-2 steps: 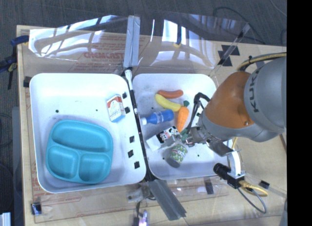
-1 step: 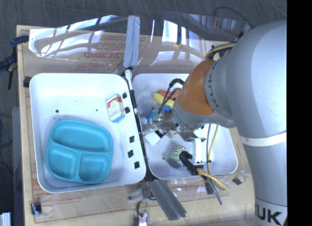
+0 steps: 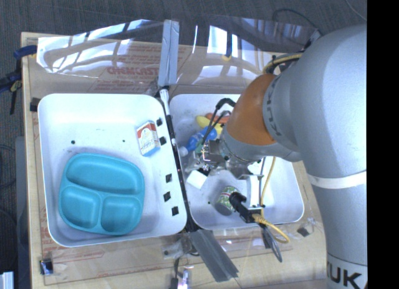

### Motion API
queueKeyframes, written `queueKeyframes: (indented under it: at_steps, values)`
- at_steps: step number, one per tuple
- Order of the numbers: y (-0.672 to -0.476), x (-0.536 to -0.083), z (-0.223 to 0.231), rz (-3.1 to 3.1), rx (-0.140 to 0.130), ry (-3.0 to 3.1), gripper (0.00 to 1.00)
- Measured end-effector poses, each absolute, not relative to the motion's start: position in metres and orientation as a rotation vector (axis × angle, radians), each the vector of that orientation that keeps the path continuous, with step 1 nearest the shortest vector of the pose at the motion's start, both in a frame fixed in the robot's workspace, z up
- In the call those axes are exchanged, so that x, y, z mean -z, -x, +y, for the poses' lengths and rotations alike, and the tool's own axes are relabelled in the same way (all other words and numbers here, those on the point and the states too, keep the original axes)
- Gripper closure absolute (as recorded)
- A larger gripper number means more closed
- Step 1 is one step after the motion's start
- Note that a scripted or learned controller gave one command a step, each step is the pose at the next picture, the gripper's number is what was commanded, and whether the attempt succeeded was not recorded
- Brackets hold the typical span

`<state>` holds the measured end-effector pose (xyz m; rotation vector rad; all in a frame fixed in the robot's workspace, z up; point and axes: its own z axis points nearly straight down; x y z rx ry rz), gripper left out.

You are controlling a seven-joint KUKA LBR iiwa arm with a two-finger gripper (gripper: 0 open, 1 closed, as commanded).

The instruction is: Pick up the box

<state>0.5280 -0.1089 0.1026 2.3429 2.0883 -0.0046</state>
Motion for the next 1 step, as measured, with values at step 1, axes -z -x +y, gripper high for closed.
queueKeyframes:
  at_steps: [1]
  values:
    - [-0.5792,-0.1671,-0.1364,1.853,0.004,-2.541,1.0]
